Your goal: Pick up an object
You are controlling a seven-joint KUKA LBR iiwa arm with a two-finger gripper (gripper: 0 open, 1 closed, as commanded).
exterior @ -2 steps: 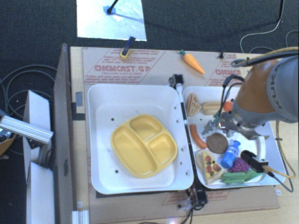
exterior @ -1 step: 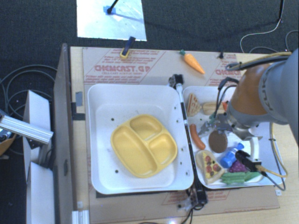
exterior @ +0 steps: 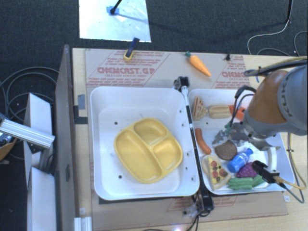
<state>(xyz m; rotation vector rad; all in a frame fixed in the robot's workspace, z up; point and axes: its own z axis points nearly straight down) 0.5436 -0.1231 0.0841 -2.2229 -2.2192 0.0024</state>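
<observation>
Dark carpet surrounds the counter (exterior: 144, 66); at the frame's right, the tool (exterior: 230, 134) hangs over the toy-food bin (exterior: 284, 170) above a brown patty (exterior: 225, 151), finger state unclear.

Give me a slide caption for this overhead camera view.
Arm's gripper hovers over toy food in right bin; yellow tray in left bin.

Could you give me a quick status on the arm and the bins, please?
Gripper low in right bin, over toy food. Nothing seen between fingers. Brown disc and sausage close by. Yellow tray in left bin.
</observation>
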